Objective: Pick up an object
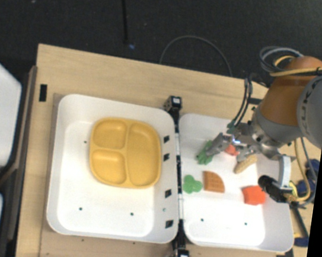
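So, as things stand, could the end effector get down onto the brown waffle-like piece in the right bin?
Probably yes. The end effector hangs over the right bin, just up from the brown piece. The piece lies flat with nothing on top; the green piece beside it is close, which could crowd one finger.

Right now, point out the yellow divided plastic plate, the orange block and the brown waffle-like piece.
yellow divided plastic plate (126,152), camera view, middle where the dividers meet.
orange block (253,195), camera view, centre of its top face.
brown waffle-like piece (213,182), camera view, middle of its surface.
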Tool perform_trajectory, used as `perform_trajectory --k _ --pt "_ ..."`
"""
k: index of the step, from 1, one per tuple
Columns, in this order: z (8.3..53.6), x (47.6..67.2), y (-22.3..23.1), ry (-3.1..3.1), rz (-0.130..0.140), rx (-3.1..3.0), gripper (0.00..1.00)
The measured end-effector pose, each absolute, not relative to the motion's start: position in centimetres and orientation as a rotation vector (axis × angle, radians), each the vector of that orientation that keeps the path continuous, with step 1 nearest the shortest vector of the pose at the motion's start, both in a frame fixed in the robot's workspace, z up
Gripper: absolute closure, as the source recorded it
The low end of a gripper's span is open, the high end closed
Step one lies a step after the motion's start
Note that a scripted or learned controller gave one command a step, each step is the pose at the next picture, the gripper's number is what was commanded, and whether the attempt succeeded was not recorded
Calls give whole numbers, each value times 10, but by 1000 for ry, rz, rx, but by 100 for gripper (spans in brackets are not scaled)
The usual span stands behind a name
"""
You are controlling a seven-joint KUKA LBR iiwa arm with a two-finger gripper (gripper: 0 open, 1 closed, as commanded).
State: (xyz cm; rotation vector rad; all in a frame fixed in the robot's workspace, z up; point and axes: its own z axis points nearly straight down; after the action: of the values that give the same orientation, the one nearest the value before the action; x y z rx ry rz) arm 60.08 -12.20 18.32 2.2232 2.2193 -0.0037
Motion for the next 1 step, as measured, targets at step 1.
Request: perform_trajectory --k 1 --pt "132 593 -131 2220 -5 2224 0"
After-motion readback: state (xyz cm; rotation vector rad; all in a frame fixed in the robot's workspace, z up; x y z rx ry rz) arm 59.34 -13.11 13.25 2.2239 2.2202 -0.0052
